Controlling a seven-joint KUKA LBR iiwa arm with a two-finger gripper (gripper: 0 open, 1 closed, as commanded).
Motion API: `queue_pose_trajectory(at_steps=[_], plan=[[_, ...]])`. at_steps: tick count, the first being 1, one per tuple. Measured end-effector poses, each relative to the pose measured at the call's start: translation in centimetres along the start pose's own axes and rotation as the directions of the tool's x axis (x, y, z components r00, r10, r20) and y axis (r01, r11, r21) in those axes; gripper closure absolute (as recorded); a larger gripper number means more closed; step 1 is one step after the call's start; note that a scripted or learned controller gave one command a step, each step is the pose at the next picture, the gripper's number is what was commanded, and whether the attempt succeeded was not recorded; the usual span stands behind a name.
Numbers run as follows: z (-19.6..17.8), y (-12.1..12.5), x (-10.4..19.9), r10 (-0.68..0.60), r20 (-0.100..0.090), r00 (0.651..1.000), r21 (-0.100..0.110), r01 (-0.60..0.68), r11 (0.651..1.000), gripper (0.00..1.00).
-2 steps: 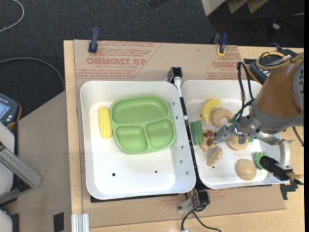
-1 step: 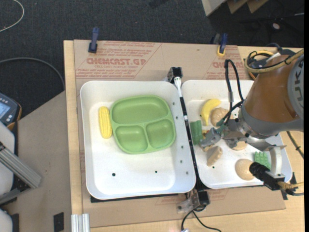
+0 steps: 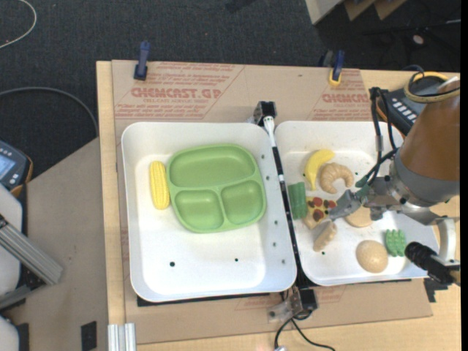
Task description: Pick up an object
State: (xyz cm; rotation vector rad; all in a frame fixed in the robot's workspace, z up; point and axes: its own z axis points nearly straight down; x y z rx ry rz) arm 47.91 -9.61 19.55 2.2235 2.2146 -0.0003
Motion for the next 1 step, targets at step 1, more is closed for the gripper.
queue_pose_trajectory(at_steps=[1], plan=[[11.43,3.02,-0.05,-0.004,-0.007,1.0,0.004,0.004,1.0,0.0]])
